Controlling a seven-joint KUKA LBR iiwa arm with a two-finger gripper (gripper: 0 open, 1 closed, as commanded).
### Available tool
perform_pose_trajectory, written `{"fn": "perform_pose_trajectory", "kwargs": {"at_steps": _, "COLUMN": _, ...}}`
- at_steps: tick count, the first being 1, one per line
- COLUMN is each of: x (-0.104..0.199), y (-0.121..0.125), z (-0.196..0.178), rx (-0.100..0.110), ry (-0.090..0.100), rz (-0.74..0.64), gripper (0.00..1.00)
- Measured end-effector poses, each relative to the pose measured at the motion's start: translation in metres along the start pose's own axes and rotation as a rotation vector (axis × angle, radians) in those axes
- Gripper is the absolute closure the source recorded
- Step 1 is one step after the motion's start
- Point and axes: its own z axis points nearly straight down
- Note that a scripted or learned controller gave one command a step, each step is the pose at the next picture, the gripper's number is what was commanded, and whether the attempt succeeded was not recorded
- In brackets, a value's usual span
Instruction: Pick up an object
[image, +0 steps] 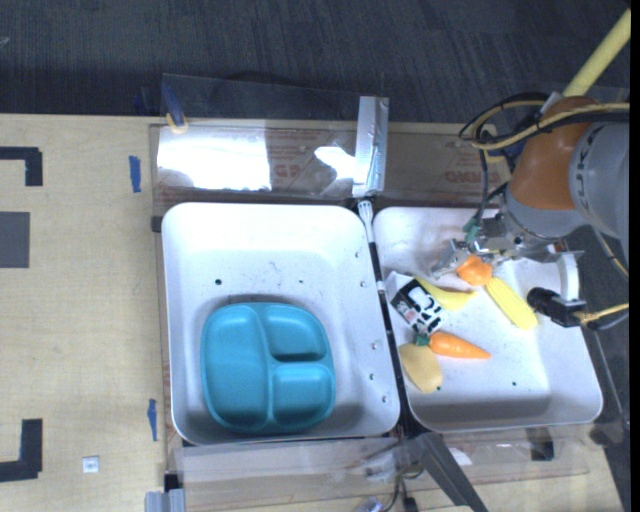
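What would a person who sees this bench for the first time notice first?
Probably the blue divided tray, lying alone in the left bin. Next, the bright toy food in the right bin: an orange carrot, a yellow corn cob and a pale yellow piece. The grey arm with its orange band reaches over that bin's far end, above another small orange piece.
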Motion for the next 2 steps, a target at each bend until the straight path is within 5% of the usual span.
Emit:
{"fn": "perform_pose_trajectory", "kwargs": {"at_steps": 1, "x": 0.0, "y": 0.0, "z": -0.009, "rx": -0.001, "ry": 0.0, "rz": 0.001, "gripper": 1.0}}
{"fn": "perform_pose_trajectory", "kwargs": {"at_steps": 2, "x": 0.061, "y": 0.002, "z": -0.104, "rx": -0.005, "ry": 0.002, "rz": 0.003, "gripper": 1.0}}
